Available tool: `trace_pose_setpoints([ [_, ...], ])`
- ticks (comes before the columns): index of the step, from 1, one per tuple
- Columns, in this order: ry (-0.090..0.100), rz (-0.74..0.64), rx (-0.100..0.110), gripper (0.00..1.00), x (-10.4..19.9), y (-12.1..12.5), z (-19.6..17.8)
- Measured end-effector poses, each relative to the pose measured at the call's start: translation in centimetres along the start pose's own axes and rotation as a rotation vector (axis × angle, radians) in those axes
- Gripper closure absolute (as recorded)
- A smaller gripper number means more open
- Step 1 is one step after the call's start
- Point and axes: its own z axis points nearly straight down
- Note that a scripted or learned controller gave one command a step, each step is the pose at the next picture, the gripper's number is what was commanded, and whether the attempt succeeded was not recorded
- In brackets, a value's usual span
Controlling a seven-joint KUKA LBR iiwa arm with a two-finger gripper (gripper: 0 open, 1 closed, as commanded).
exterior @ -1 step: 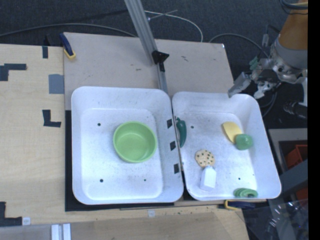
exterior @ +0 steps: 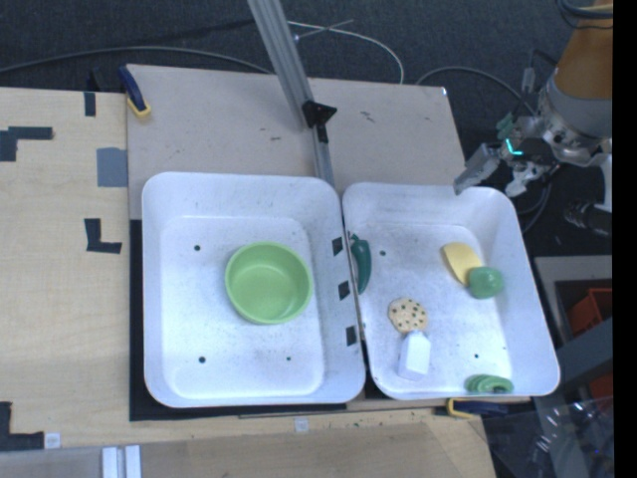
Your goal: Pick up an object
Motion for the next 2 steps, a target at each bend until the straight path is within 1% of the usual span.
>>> trace_pose_setpoints([
  [1, 0.002, 0.0, 0.006, 0.0, 0.5, 0.0, 6.4],
  [2, 0.001, 0.001, 0.005, 0.0, 0.1, -0.6, 11.1],
])
